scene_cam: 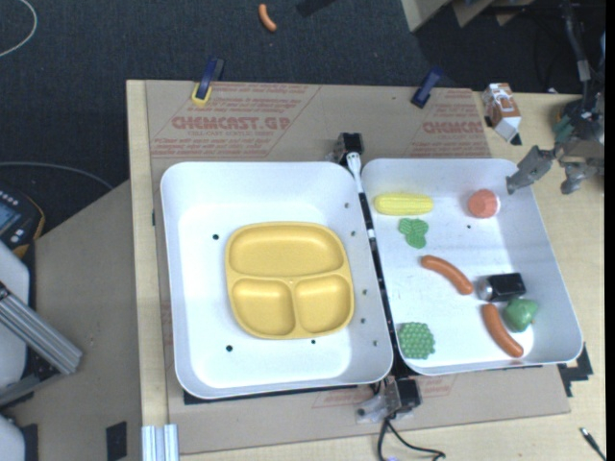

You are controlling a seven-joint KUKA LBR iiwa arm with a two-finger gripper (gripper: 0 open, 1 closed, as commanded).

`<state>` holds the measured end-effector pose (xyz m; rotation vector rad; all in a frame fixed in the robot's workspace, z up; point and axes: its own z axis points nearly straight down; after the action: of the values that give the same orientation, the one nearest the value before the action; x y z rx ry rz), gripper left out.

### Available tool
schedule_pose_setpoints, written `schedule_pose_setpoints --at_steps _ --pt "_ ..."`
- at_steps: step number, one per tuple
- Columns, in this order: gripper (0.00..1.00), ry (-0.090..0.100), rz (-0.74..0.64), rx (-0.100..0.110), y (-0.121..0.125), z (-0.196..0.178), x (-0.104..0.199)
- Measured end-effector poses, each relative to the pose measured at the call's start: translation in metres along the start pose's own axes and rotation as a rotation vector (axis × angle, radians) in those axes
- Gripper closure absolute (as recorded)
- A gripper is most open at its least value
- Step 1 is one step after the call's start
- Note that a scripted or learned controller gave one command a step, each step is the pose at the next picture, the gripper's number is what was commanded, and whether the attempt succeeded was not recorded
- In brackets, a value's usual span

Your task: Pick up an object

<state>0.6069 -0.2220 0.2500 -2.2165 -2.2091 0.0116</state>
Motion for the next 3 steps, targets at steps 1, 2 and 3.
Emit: schedule_pose_setpoints --at_steps 1,2,3 --pt "0.00 -0.004 -0.004 -0.014 0.002 -0.008 0.001" --pt "0.00 -0.002 -0.004 -0.009 0.006 0.035 0.002" --pt "0.00 -0.002 -0.005 -0.008 0.011 0.098 0.004"
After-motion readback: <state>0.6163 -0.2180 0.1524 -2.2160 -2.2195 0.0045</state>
